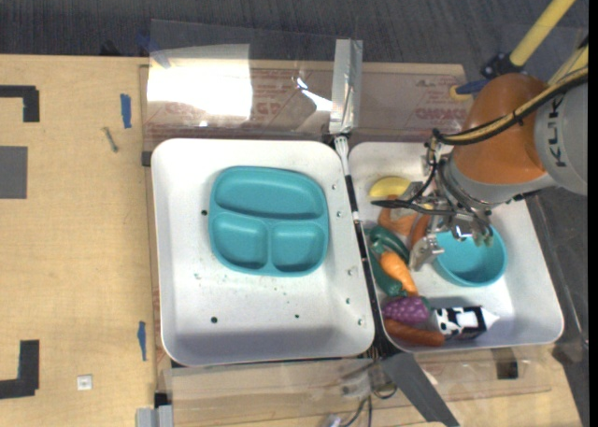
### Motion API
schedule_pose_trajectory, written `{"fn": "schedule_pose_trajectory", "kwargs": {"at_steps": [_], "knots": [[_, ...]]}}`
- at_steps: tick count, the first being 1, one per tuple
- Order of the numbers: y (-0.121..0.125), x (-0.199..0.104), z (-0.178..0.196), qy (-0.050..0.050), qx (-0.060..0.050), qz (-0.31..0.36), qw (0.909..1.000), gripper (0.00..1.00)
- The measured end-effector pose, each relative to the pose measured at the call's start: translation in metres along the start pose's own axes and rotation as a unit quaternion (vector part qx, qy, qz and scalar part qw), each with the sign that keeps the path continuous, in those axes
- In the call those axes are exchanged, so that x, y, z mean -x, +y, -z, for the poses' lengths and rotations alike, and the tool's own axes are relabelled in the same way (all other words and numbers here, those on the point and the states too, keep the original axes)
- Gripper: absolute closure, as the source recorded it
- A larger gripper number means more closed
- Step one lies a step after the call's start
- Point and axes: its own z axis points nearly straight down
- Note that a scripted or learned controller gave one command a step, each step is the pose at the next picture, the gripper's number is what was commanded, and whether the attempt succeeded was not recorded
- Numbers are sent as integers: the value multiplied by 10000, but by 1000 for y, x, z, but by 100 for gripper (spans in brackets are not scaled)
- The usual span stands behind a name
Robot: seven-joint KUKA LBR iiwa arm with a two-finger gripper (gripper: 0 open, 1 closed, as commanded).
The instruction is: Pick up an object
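Observation:
The right bin holds several toys: a yellow piece at the back, an orange carrot with a green top, purple grapes, a red-brown piece, a black and white cow-patterned toy and a small blue bowl. My gripper hangs low over the middle of this bin, just left of the blue bowl and right of the carrot. I see nothing held in it.
The left bin contains a teal divided plate. A clear plastic wall and a metal post stand behind the bins. Brown bench surface lies to the left.

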Motion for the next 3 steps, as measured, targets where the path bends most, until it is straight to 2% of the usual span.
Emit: {"fn": "schedule_pose_trajectory", "kwargs": {"at_steps": [1,2,3], "knots": [[1,5,15,-87,-18,10,10000,100],[62,-49,98,34,3,-271,9996,100],[98,-10,160,55,0,-956,9954,100]]}}
